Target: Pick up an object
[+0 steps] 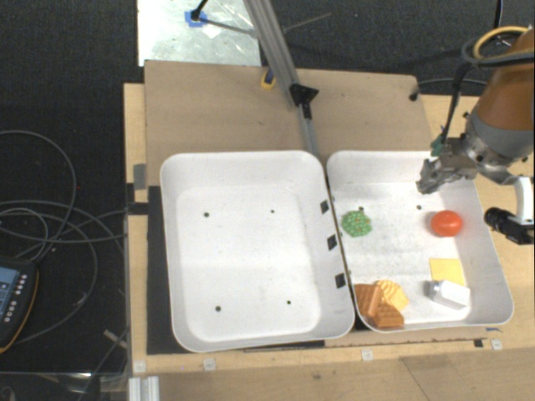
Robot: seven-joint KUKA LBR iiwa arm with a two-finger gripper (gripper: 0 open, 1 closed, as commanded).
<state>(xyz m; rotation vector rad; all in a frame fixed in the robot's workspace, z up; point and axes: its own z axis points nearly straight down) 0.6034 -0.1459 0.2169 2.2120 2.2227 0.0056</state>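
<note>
Nothing is lifted yet. In the right bin (468, 312), the green ball (357, 223), waffle (380, 302), tomato (446, 223) and cheese slice (447, 270) lie untouched. The gripper (431, 179) hovers above the bin's far edge, grasping nothing; whether clenched, I cannot tell.

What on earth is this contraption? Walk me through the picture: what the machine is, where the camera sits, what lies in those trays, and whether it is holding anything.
This is a robot arm, grey with an orange band, reaching in from the right. At its tip is a two-finger gripper, the part that grasps things. A single camera fixed above the bench looks down at a slant.

Two shallow white bins sit side by side. The right bin holds a green bumpy ball, a red tomato-like ball, a flat yellow square, a small white and grey block and an orange waffle-like piece. The left bin shows a few dark dots.

The gripper hovers over the right bin's far side, above the red ball. Nothing is visible between its fingers.
</note>
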